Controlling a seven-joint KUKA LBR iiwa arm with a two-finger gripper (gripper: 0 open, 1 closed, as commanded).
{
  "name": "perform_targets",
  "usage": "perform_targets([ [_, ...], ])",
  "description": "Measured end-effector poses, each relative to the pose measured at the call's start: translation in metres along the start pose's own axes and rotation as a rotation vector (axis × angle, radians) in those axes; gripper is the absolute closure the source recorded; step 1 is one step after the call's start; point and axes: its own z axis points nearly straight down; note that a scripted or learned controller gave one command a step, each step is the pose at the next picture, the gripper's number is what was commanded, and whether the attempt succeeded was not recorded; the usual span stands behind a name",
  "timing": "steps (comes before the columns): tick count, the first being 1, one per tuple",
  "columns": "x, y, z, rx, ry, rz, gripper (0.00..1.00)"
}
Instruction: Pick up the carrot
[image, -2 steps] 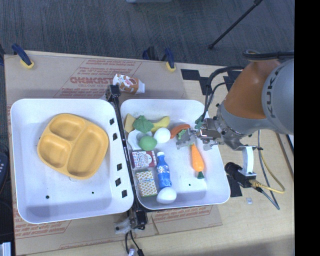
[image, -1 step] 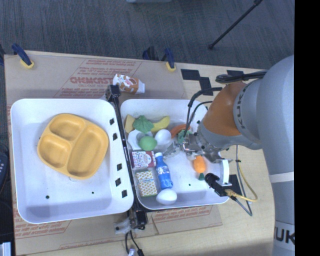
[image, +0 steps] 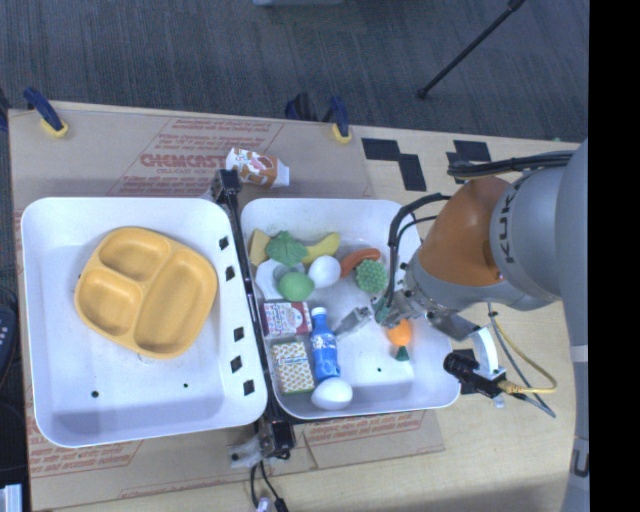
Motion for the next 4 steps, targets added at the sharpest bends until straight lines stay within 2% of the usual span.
perform_targets([
  [1, -0.001, 0.0, -0.01, 0.002, -0.002, -0.003, 1.0],
  [2, 0.013, 0.029, -0.159, -0.004, -0.008, 0.16, 1.0],
  [3, 0.013, 0.028, -0.158, -0.002, -0.007, 0.161, 0.0],
  [4, -0.005, 0.014, 0.0, -0.002, -0.006, 0.106, 0.0],
])
